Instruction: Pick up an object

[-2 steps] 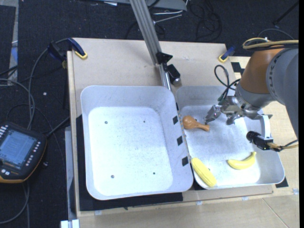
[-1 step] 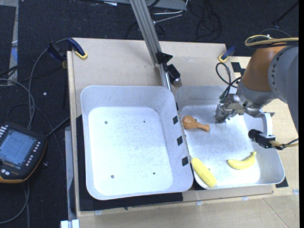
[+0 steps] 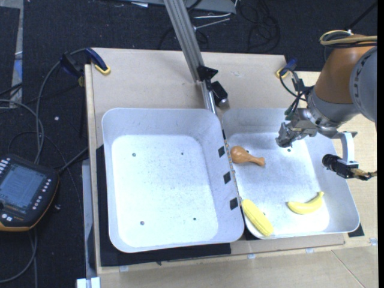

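Note:
The right bin (image 3: 336, 224) holds three objects. A brown pear-shaped gourd (image 3: 245, 156) lies near its left wall. A yellow corn cob (image 3: 257, 217) rests at the front left corner. A yellow banana (image 3: 306, 203) lies toward the front right. My gripper (image 3: 285, 139) hangs over the back part of the right bin, to the right of the gourd and apart from it. Nothing shows between its fingertips.
The left bin (image 3: 114, 125) sits beside the right one, sharing a middle edge with black clips (image 3: 227, 176). A slanted metal pole (image 3: 189, 41) crosses behind the bins. A teach pendant (image 3: 21, 191) lies off the bench at left.

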Robot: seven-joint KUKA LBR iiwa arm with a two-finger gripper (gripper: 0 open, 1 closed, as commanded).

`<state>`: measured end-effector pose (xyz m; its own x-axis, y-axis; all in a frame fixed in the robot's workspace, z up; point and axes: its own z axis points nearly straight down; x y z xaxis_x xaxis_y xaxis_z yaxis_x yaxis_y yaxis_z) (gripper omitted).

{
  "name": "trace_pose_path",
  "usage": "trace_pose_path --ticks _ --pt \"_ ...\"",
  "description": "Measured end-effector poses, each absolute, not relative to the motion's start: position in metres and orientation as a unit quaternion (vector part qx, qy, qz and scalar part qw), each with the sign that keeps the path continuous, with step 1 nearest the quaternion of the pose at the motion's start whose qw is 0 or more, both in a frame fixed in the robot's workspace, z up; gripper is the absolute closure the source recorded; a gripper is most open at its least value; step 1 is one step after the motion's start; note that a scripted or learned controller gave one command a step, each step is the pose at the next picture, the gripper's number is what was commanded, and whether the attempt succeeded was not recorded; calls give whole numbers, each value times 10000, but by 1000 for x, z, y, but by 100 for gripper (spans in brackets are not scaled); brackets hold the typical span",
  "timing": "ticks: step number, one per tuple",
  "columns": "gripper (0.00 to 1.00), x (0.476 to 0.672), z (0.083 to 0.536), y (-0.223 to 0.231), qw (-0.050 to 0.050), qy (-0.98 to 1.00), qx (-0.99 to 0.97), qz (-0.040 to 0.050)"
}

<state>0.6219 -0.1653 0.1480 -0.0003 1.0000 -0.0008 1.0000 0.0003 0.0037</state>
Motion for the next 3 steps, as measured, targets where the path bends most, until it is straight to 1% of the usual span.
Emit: trace_pose_path --ticks 1,2,3 --pt "100 618 210 -165 24 7072 7070 16" --pt "100 619 262 -165 21 7073 7069 13" --pt "100 599 248 -117 -6 7084 7058 1"
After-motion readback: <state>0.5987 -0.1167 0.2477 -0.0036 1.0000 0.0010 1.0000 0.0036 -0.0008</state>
